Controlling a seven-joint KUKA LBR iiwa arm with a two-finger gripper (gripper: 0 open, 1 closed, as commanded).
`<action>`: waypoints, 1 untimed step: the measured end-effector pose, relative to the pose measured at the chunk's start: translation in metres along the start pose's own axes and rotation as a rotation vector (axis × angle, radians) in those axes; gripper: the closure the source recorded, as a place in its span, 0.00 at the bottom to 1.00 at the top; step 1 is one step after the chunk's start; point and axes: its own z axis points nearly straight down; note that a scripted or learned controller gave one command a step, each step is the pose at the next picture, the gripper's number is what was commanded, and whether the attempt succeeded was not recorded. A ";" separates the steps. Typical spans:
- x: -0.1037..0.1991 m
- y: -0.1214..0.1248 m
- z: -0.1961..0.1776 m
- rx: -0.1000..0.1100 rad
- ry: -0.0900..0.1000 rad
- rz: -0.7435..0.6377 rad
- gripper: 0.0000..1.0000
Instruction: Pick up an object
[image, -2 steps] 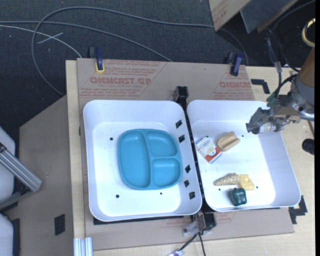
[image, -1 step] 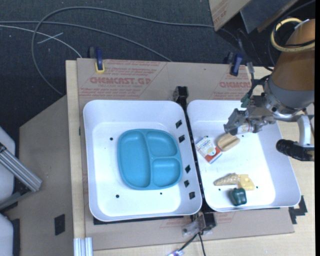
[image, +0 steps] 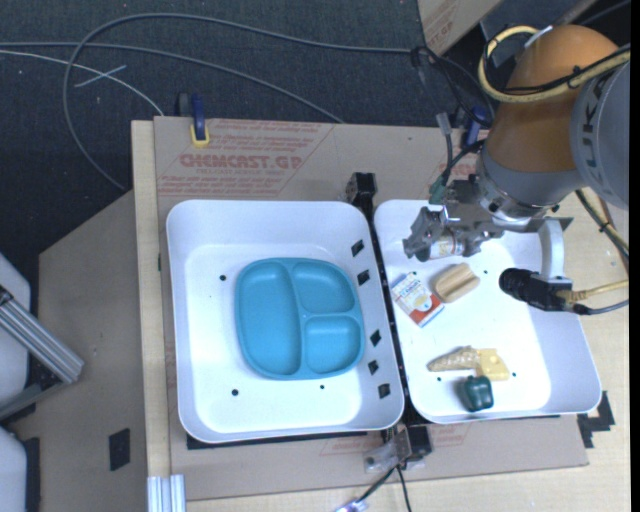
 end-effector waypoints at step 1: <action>0.054 0.007 0.011 0.002 0.001 0.001 1.00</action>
